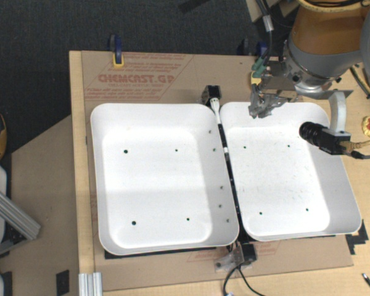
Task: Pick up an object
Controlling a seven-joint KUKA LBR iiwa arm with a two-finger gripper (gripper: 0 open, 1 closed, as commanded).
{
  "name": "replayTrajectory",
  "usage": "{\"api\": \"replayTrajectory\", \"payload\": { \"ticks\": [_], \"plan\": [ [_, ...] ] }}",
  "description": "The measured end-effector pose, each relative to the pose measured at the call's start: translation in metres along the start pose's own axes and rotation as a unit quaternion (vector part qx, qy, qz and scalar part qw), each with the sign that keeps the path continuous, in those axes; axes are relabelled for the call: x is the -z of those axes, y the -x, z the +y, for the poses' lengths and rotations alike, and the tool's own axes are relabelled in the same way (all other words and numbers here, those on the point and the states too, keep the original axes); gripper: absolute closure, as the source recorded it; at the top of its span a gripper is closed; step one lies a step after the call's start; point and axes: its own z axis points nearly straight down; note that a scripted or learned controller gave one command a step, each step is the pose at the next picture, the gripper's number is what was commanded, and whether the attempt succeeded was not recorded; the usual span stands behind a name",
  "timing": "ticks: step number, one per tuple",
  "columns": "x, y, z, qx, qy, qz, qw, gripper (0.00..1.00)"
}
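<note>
My gripper (260, 110) hangs from the grey and orange arm (327, 29) over the back left corner of the right bin (353, 209), close to its far rim. Its tip is small and grey against the white rim. I see bare white floor with small dark dots in the right bin and in the left bin (97, 165). A black cylinder (320, 138) on a white bracket sticks out beside the wrist, over the right bin's back right part.
The bins sit side by side on a brown board (142, 73), joined by a dark strip with a black clip (211, 94) at the back and another (243, 254) at the front. A blue clamp (116, 49) holds the board's far edge. Cables hang near the wrist.
</note>
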Motion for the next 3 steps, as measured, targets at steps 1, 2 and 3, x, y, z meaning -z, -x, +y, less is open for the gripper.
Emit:
{"api": "replayTrajectory", "payload": {
  "ticks": [1,2,3],
  "plan": [
    [0.0,-0.01,-0.005,0.0,-0.002,0.0,1.0,1.0],
    [-0.004,0.001,-0.018,-0.001,-0.003,0.0,1.0,1.0],
    [0.026,0.004,-0.019,0.0,0.001,0.0,1.0,1.0]
  ]
}}
